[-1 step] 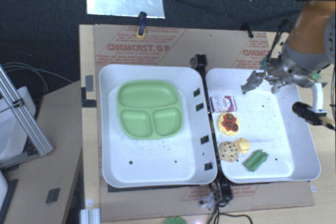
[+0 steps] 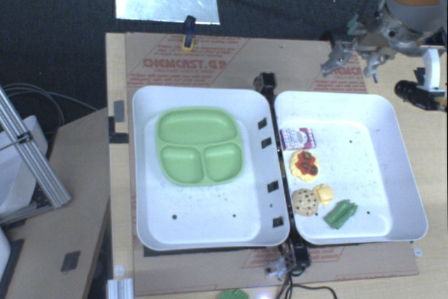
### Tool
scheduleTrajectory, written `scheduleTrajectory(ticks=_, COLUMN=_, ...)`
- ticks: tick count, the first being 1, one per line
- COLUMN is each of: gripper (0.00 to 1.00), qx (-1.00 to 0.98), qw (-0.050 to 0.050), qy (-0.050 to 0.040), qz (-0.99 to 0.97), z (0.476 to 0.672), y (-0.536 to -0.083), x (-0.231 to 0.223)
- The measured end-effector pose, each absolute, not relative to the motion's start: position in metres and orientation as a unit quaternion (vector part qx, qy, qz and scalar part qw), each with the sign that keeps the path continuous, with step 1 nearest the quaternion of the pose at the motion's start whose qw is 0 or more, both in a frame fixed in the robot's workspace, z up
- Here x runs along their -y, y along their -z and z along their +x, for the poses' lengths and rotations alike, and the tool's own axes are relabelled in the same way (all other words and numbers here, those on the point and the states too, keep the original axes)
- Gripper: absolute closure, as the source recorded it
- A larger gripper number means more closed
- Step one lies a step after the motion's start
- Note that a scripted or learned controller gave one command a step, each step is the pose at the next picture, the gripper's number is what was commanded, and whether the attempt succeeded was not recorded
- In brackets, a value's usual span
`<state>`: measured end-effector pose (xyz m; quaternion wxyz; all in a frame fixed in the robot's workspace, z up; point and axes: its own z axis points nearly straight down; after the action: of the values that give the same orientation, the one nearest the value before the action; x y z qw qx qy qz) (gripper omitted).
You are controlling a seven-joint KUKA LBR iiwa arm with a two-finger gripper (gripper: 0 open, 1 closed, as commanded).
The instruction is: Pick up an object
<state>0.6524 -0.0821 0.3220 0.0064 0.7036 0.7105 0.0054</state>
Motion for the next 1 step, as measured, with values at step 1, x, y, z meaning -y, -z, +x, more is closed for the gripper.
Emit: scheduleTrajectory(ticks=1, gripper=0.0, qx=-0.713, qw=0.003, qy=-0.0057, qz=0.701, z=0.6595, y=-0.3957, x=-0.0279)
